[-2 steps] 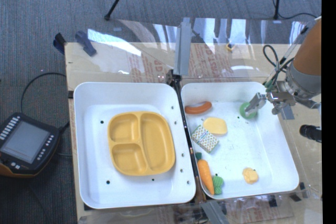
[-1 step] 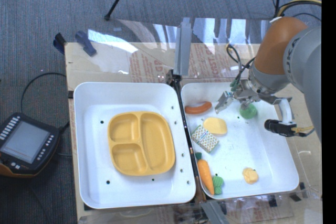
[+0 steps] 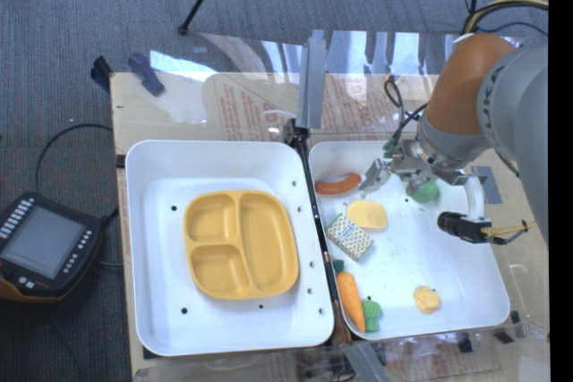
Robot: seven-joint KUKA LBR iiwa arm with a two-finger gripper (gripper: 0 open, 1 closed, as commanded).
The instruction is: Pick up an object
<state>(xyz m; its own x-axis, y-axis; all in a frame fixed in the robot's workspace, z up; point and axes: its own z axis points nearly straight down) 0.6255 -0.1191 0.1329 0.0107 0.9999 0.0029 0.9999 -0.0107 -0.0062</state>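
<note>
The worktop [image 3: 179,116] is carrying two shallow white bins side by side: the left bin [image 3: 152,192] and the right bin [image 3: 466,282] are sitting edge to edge, touching along their inner rims.

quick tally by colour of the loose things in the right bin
Right bin:
Yellow: 2, a round piece and a small piece
Orange: 2, sausage and carrot
Green: 1, green item
Patterned: 1, small box
Total: 6
</note>
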